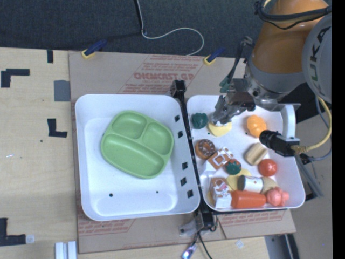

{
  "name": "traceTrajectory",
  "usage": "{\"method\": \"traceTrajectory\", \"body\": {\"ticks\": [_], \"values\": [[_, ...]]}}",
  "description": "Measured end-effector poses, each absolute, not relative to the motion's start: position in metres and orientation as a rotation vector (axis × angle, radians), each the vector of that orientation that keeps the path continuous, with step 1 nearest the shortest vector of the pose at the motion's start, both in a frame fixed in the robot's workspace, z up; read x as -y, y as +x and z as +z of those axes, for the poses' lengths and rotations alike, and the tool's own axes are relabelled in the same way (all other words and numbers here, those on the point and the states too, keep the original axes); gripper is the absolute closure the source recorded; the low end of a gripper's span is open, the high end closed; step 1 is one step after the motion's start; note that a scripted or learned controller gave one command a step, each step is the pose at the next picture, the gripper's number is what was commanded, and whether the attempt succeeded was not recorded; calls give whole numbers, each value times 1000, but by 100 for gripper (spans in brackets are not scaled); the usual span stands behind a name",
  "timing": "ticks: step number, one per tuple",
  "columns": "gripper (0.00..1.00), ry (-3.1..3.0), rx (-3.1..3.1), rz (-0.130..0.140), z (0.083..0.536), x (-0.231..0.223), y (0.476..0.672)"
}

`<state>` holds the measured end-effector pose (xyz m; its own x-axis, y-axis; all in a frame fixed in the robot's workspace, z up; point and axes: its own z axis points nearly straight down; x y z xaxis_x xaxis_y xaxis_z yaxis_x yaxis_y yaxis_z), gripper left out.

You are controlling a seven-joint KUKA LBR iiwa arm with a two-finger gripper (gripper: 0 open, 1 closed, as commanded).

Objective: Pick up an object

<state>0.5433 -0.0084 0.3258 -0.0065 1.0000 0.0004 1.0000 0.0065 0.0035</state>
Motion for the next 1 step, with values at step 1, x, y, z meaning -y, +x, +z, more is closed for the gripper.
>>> {"method": "traceTrajectory", "body": {"ticks": [1], "values": [[100,2209,-2232,6,411,-53,493]]}}
